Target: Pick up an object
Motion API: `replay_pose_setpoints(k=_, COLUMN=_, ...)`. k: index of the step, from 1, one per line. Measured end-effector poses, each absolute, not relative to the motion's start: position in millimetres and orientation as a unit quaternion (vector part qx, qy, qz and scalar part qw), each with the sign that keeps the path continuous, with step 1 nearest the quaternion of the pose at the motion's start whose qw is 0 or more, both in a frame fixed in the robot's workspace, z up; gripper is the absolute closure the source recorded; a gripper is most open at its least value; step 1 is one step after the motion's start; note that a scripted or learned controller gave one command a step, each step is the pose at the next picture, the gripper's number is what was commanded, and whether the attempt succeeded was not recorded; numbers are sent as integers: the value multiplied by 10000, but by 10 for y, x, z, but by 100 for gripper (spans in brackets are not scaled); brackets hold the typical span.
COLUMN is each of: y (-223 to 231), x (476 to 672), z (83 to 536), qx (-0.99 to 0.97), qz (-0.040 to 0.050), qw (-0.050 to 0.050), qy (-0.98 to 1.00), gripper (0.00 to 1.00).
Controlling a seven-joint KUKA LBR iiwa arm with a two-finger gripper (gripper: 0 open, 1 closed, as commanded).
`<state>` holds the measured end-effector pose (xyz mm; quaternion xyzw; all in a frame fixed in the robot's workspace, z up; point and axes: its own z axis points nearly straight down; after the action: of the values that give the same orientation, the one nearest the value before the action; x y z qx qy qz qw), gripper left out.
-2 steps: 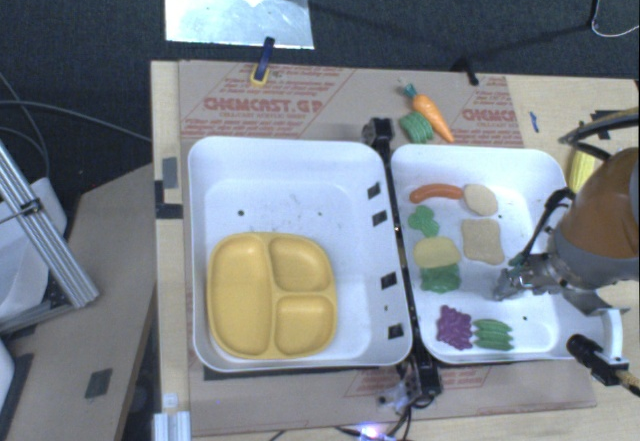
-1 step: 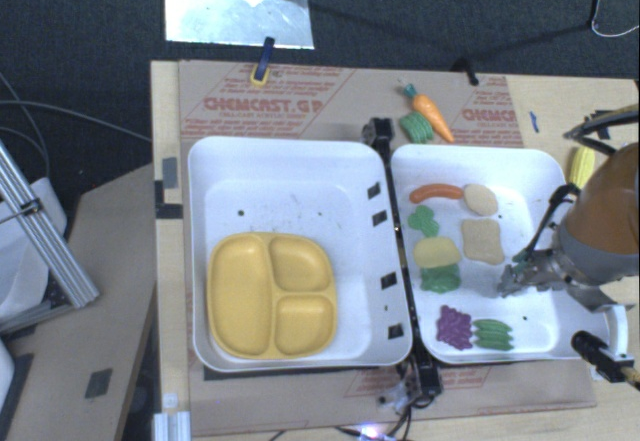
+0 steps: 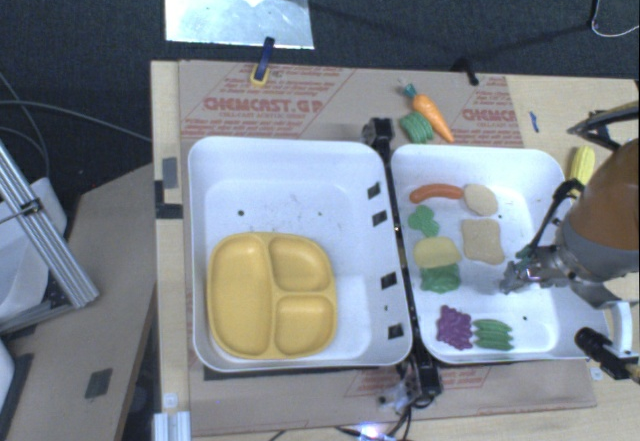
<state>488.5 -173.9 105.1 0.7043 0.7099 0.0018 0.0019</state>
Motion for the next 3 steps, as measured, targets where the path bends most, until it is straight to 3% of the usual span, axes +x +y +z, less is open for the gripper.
replay_pose_setpoints(k=1, y=-1585, x=4866, z=887, qx=7057, qz=3, qw=-2, qy=7086, gripper=100)
replay_pose_setpoints(k=3, y=-1591, x=4886, z=1104, qx=7038, qz=19, qw=19, qy=7104, gripper=100)
